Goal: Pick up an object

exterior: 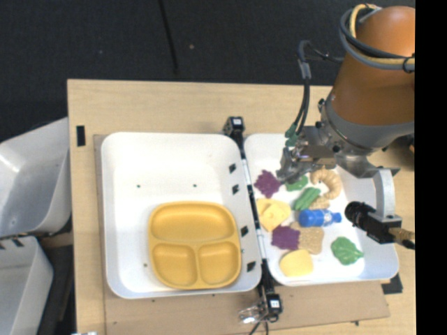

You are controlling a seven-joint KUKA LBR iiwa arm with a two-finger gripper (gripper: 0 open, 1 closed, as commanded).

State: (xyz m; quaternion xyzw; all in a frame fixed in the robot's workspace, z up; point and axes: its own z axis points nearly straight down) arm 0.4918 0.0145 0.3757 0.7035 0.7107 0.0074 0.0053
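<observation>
My gripper [293,167] hangs low over the far part of the right bin [370,267], down among the toy food, and from this high slant I cannot tell how it is set or whether anything sits in it. Nothing is visibly lifted.

The candidates lie close around me. Just to the left of the gripper is a purple grape bunch [266,183]; directly under and a little to the right sits a small green piece [297,184], with a beige pretzel-like ring [327,183] beyond it. Nearer the camera from the gripper are a green pepper-like piece [306,199], a blue bottle [316,218] lying on its side, a yellow block [273,213], a second purple bunch [285,237], a tan cracker-like square [311,241] and a yellow lemon-shaped piece [296,263]. A green leafy piece [346,250] lies well off to the right and nearer. The yellow divided plate [193,243] sits far to the left, in the other bin [119,208].

The risk, as I judge it: the pieces are crowded (several touching), so I could nudge a neighbour, catch two at once, or come down on an edge and have a rounded piece squirt free. Descending near the divider between the bins could also snag.

I can read no labels or writing anywhere; the bottle's side is too small to tell.
</observation>
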